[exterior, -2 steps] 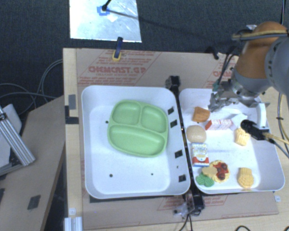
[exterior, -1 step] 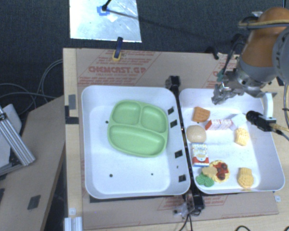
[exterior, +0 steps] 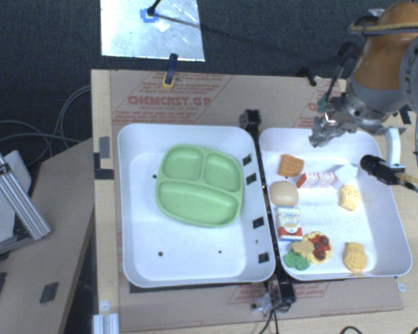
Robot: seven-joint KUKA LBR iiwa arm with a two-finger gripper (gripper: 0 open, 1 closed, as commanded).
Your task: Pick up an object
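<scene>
A green divided plate [exterior: 198,185] sits alone in the left bin [exterior: 136,256]. In the right bin [exterior: 397,245], toy foods lie spread out: an orange bread-like piece [exterior: 290,165], a beige bun [exterior: 283,193], a red-and-white packet [exterior: 318,179], a small carton [exterior: 289,223], a pizza slice with greens [exterior: 308,249] and two yellow corn-like pieces [exterior: 349,197] [exterior: 355,257]. The gripper [exterior: 323,135] hangs over that bin's far rim, above and apart from every item; nothing is seen between its fingers, and their spread cannot be told. No target is yet evident. The risk, judged from here: descending where it hovers could strike the rim or close on bare floor, since the nearest item, the bread piece, lies nearer the camera.
</scene>
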